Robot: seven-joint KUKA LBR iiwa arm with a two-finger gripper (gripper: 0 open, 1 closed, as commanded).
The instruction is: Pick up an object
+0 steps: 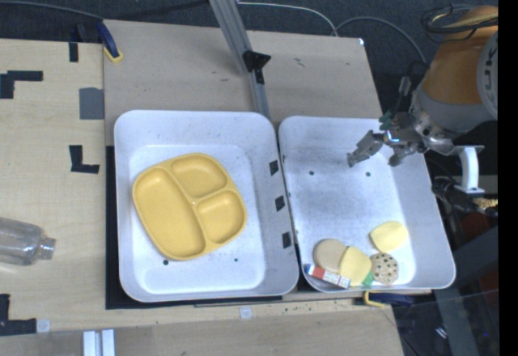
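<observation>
My end effector (379, 149) hangs spread and empty over the upper part of the right bin (340, 209); the toy foods (360, 259) at lower right wait untouched.

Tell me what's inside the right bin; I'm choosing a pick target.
The right bin holds a cluster at its near edge: yellow and tan round pieces, a speckled cookie-like piece, and something red-and-white partly covered beneath them.

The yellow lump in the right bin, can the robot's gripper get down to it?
Probably yes. The gripper hangs above the right bin, with bare bin floor between it and the yellow lump. A speckled cookie lies close beside the lump.
</observation>
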